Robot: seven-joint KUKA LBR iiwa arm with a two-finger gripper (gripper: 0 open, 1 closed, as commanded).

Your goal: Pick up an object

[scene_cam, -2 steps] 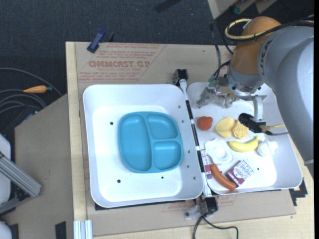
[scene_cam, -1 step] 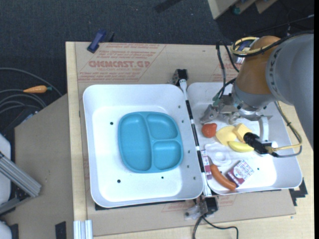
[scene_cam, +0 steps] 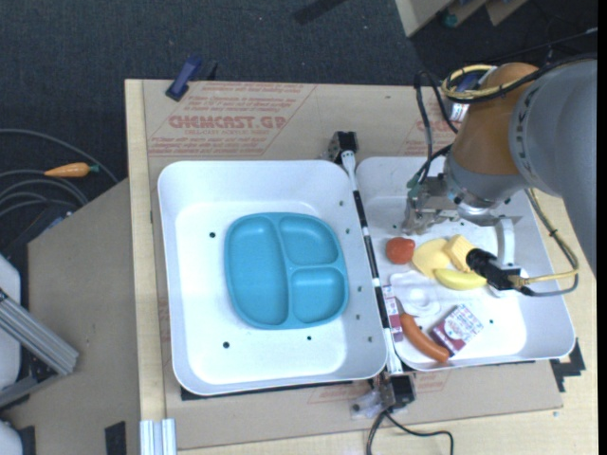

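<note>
In the right bin [scene_cam: 545, 335] the objects lie bunched toward its left and centre: a red tomato-like piece [scene_cam: 400, 249], a pale yellow chunk [scene_cam: 434, 253] touching a banana [scene_cam: 459, 278], a white cup-like item [scene_cam: 417, 297] below them, a hot dog [scene_cam: 422, 338] along the bin's 7 o'clock edge, and a small maroon packet [scene_cam: 459, 327] just beside it. The gripper [scene_cam: 420, 218] hangs at 12 o'clock from the tomato, near the bin's upper left area; whether its fingers are apart or together cannot be told, and nothing shows between them. The arm [scene_cam: 493, 145] covers the bin's 1 o'clock corner. The bin's right half, toward 3 o'clock, is open white floor, crossed by a yellow cable [scene_cam: 550, 278].

The left bin [scene_cam: 190, 349] holds a blue divided plate [scene_cam: 285, 269] at its centre, with bare floor all round it. Both bins sit on a cardboard-topped bench [scene_cam: 237, 112], over dark carpet [scene_cam: 66, 45].
</note>
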